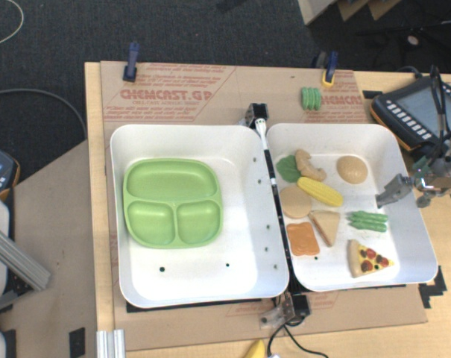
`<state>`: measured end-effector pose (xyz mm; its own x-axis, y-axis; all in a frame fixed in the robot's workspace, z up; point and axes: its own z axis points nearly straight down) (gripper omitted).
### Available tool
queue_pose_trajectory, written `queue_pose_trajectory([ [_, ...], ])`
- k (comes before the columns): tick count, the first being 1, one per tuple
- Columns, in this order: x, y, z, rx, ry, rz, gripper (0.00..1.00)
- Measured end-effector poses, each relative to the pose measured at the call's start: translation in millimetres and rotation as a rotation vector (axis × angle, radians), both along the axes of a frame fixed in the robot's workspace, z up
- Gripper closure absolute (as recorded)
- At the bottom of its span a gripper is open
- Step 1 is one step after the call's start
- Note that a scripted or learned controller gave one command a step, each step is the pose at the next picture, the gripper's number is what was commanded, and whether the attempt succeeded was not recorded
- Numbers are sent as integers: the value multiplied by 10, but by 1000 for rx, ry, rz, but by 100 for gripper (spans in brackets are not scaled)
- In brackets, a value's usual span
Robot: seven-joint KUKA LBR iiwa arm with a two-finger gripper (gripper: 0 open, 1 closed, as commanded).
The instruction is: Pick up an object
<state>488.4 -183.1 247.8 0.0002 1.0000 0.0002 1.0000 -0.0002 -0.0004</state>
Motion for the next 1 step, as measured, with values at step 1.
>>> queue_pose_trajectory([
  [1, -115, 571, -1542, 6, 11, 4, 0],
])
